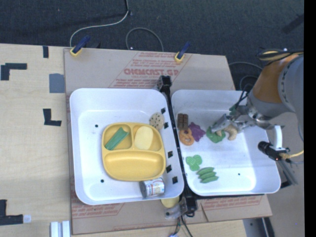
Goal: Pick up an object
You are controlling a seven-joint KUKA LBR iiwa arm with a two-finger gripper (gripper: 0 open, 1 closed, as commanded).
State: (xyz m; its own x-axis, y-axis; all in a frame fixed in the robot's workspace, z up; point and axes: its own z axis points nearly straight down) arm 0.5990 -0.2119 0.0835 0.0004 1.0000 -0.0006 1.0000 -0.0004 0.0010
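Green leafy toy piece point(215, 136) sits in the right bin point(247, 181), right at the pincer point(219, 129) tips, with a tan chunk point(231, 133) just beside it.

One printed marking was found. It stands on the brown cardboard sheet point(143, 68) lying under the two white bins, on the exposed strip at the far side between the two clamps. The lettering is red, in capitals, and runs at a slant; the largest line appears to read "CHEMCAST GP", though the characters are small and soft. Smaller red lines above and below it cannot be read. The small can point(152, 187) carries a label too blurred to read.
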